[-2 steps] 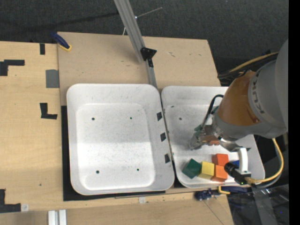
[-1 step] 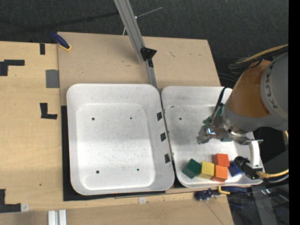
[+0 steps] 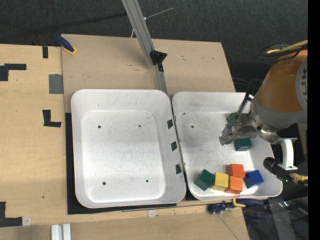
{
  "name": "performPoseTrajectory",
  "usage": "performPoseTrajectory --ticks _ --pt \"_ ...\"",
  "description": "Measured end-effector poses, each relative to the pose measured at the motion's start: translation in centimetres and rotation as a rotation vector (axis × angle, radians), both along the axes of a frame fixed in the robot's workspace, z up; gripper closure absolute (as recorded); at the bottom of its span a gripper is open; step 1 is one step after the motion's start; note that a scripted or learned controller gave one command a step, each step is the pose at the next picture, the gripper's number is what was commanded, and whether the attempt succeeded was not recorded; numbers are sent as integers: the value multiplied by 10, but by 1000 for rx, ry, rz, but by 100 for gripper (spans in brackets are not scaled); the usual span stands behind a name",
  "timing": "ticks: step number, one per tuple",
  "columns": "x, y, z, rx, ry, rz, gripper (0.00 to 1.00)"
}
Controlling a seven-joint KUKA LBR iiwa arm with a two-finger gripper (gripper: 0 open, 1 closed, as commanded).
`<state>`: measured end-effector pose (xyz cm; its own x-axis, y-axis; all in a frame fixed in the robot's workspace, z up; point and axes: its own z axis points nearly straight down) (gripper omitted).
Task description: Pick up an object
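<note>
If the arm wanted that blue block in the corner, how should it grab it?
Probably from straight above, closing the tool on the blue block's two free side faces. It sits by the right bin's curved rim with an orange block close on one side, so a sideways approach looks blocked.

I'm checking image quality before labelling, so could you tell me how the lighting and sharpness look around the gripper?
Camera view: even lighting, soft shadows under the blocks; the gripper looks slightly smeared, its fingers hard to resolve; the right bin shows no strong glare.
</note>
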<state>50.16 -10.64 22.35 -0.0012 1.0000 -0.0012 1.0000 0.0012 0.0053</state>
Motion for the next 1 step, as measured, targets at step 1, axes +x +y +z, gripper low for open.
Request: performPoseTrajectory --ticks 1 --pt "0 -8 46 0 1 0 100"
